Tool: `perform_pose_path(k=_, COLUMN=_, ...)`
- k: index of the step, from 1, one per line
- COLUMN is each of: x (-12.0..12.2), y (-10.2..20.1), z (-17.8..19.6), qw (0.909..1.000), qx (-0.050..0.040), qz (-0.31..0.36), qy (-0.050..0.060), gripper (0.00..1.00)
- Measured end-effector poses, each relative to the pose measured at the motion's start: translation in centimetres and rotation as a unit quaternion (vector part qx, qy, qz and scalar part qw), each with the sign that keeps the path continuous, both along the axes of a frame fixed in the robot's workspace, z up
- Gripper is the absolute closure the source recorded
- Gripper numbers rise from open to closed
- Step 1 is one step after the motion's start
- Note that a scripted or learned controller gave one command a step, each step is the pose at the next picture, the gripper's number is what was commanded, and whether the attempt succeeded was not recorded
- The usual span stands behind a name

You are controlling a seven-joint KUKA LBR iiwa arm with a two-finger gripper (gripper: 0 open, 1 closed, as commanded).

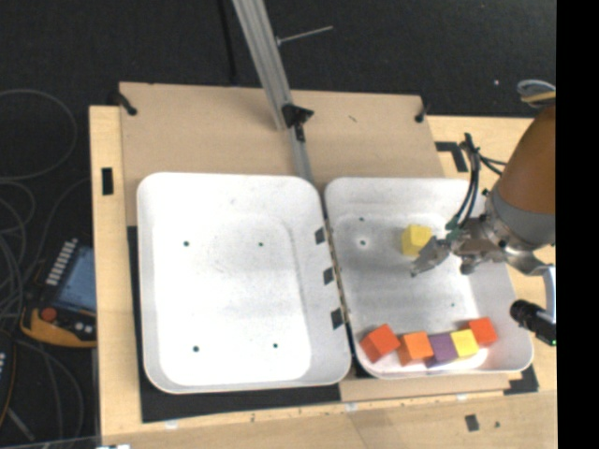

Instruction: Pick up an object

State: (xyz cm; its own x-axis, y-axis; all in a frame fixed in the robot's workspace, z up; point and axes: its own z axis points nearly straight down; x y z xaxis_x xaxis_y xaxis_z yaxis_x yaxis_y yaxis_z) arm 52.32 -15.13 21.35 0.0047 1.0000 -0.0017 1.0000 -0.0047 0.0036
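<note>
pincer (447,253) sat low in right bin (374,215), just beside yellow cube (416,239), prongs apart w/ nothing between. cube lay on bin floor, not lifted. grasp & lift were left; other blocks (426,342) lined front wall.

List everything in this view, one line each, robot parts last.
Shallow white bins: 2, white, side by side on the bench; left bin, right bin.
Yellow block: 1, yellow, upper middle of right bin, beside the gripper tip.
Row of blocks along right bin's near edge: red-orange cube, orange cube, purple block, yellow cube, orange-red cube.
Metal post: 1, grey, slanting behind the bins.
Handheld pendant: 1, dark with orange, left of bench.
Gripper: 1, grey, over right bin.
</note>
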Motion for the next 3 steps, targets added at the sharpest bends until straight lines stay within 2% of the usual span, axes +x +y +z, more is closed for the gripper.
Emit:
perform_pose_path(k=1, x=4.5, y=-5.0, z=-11.8, qw=1.0000, qx=-0.0010, qz=0.001, qy=0.000, gripper=0.00)
perform_pose_path(k=2, x=11.6, y=-3.5, z=-11.5, qw=1.0000, qx=-0.0002, qz=0.005, qy=-0.002, gripper=0.00)
perform_pose_path(k=3, x=11.3, y=-3.8, z=-10.4, qw=1.0000, qx=-0.0017, qz=0.007, qy=0.000, gripper=1.00)
